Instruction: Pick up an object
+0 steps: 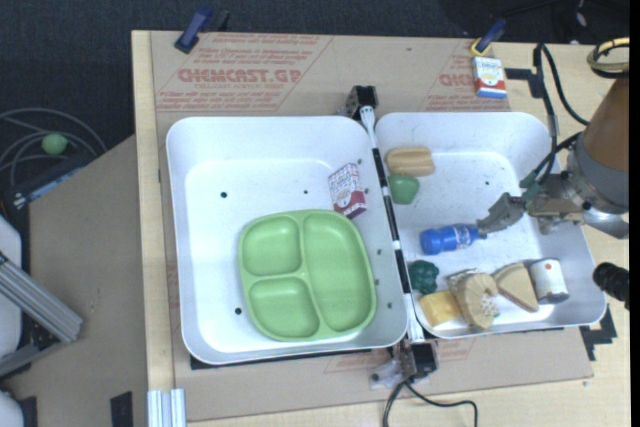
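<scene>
The pincer of the grey arm hangs low over the right bin, reaching in from the right, its dark tip just beside the cap end of a blue bottle. Whether its fingers stand apart or together cannot be told from this angle; nothing is seen between them.

The blue bottle lies on its side on the bin floor, immediately left of and slightly below the pincer tip, close enough that the two seem to touch or nearly so. Below the pincer, along the bin's near wall, a row of things sits packed together: a dark green lump, a yellow block, a speckled tan piece, a tan wedge and a small white can with a red end. Up and to the left of the pincer, a tan bread-like roll rests against the bin's far-left corner, with a green round thing just under it.

Farther left, beyond the divide, the left bin holds a green divided tray and, near its top right corner, a small red-and-white carton. Behind the bins, on the brown board, a small box lies well above the pincer.
</scene>
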Tool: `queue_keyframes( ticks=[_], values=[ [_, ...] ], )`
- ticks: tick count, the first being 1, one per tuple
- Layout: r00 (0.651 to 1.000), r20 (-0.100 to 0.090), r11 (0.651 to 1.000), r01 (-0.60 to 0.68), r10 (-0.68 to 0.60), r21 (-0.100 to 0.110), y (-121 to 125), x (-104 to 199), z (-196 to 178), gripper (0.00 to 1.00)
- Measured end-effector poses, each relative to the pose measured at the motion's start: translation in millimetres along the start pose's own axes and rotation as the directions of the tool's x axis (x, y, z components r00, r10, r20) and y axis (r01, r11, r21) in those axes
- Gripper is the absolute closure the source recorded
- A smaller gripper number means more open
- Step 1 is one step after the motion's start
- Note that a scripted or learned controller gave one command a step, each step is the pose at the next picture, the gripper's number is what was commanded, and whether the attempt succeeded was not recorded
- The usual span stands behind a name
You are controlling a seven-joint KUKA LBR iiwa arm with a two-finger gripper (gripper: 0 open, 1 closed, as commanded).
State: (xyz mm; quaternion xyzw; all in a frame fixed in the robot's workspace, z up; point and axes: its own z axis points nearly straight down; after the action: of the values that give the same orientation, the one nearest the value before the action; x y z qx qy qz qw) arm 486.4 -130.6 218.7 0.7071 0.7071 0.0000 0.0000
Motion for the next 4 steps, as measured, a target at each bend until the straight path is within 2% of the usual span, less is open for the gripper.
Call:
queue_keyframes(
  ticks=[1,2,3,4],
  values=[
    [1.0,0.0,1.0,0.001,-0.001,0.0,100,31,132,0.0],
    [1.0,-0.001,1.0,0.0,0.0,0.002,63,34,134,0.0],
    [1.0,-0.001,1.0,-0.001,0.001,0.003,54,38,134,0.0],
    [1.0,-0.001,1.0,-0.001,0.001,0.001,54,38,124,1.0]
  ],
)
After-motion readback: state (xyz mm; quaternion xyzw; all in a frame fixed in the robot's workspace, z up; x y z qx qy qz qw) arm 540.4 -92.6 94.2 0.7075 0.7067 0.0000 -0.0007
